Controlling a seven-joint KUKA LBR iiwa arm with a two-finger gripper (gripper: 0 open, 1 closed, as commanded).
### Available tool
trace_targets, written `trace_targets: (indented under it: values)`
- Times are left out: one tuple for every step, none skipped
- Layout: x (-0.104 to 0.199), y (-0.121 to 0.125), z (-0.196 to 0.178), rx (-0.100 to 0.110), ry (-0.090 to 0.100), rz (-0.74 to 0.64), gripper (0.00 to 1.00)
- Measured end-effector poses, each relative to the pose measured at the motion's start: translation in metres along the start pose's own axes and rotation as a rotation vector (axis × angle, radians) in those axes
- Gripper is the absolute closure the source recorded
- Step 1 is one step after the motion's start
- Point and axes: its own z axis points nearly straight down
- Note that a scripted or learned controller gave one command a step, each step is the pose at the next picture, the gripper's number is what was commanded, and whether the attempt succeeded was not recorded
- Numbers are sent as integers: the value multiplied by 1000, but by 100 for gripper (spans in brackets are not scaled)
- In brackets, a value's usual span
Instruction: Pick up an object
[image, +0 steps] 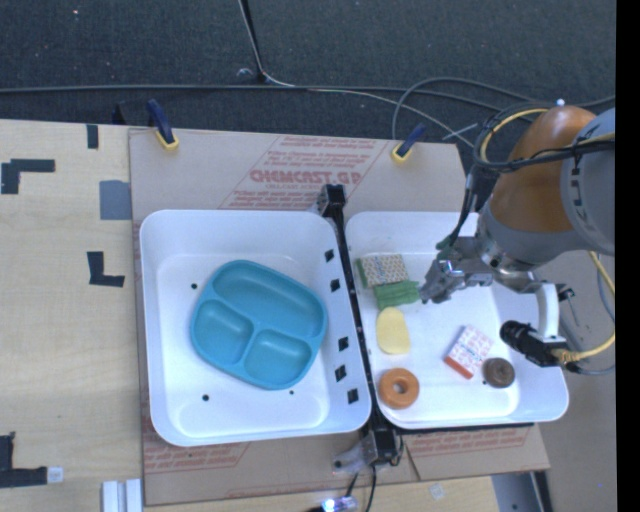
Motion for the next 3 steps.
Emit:
trace_targets:
  values:
    - [0,0,1,5,1,1,100]
    - [58,5,-7,4,3,-6,100]
    - [105,-10,-7,7,2,-5,100]
